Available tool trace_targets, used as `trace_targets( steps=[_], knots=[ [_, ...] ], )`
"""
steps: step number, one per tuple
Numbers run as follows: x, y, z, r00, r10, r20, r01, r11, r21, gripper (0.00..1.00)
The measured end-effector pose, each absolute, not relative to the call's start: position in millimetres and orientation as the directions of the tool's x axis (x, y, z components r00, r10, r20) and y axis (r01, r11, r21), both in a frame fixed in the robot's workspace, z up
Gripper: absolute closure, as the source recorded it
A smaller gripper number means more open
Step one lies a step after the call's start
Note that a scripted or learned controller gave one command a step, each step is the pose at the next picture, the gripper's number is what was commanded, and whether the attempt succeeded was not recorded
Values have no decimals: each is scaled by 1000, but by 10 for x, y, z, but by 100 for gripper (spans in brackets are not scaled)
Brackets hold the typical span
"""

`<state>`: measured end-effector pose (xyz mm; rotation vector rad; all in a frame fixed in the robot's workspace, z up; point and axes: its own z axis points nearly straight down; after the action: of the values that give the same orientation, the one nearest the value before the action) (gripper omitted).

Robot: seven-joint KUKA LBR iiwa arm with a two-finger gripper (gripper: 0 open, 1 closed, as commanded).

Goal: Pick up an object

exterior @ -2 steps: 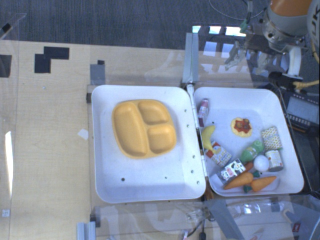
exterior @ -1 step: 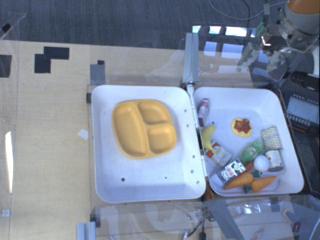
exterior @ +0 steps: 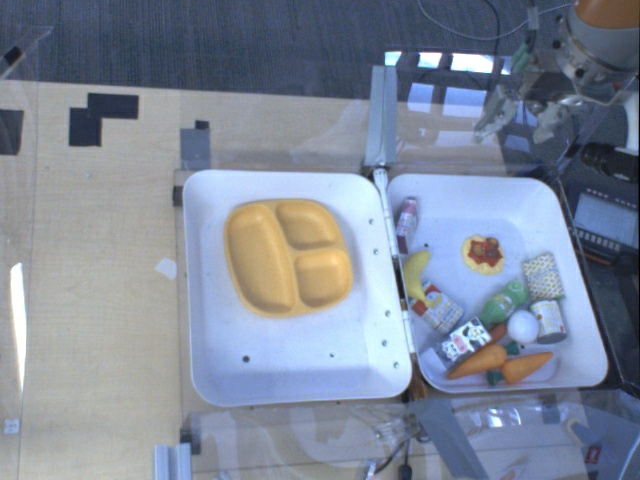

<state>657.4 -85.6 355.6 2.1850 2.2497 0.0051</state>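
My gripper [exterior: 518, 118] hangs above the bench beyond the far edge of the right bin [exterior: 560, 218], open, with nothing between its fingers. Toy food lies in the right bin: a small pizza [exterior: 485, 253], a banana [exterior: 416, 268], a red bottle [exterior: 406, 223], two carrots [exterior: 480, 360], a green item [exterior: 505, 301], a white ball [exterior: 522, 326], a can [exterior: 548, 320], a patterned box [exterior: 543, 275] and a milk carton [exterior: 462, 343]. All of them sit well below and nearer the camera than the gripper.
The left bin [exterior: 210, 348] holds a yellow divided tray [exterior: 290, 255]. A metal post [exterior: 380, 118] stands at the far end of the rim between the bins. Cables [exterior: 460, 13] and dark equipment [exterior: 605, 208] lie at the right.
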Motion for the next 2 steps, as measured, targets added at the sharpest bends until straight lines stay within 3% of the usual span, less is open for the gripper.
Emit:
trace_targets(
  steps=[1, 2],
  knots=[
    [6120, -376, 3933, -38, 999, 0, 999, 38, 8, 0],
    [6435, -596, 2491, -121, 993, 0, 993, 121, 2, 0]
  ],
)
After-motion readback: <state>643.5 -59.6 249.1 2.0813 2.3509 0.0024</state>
